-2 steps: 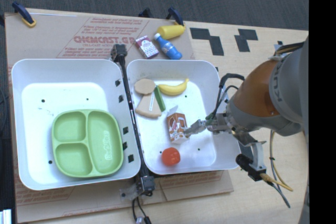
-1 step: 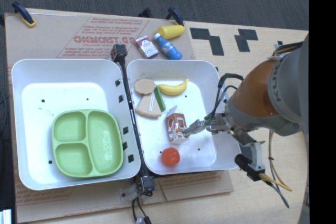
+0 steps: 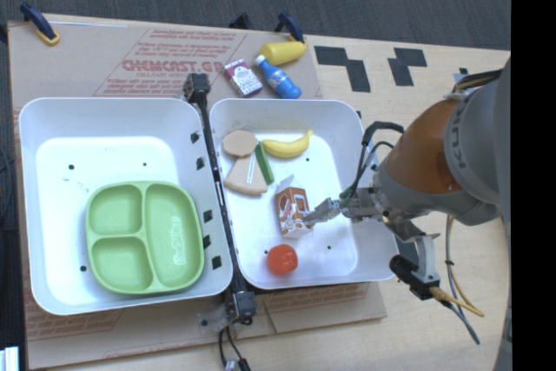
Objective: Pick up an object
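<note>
Gripper (image 3: 314,214) fingers are being pressed against one brown carton (image 3: 292,211) in the right bin (image 3: 347,119); whether it is clenched cannot be told. One green divided tray (image 3: 143,235) is being held by the left bin (image 3: 52,122). One banana (image 3: 287,145) and one tomato (image 3: 281,259) are lying near the carton.

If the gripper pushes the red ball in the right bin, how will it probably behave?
The red ball looks round and smooth, so it would probably roll away instead of sliding. It lies near the right bin's front wall, which may stop it. It might slip from the gripper.
</note>
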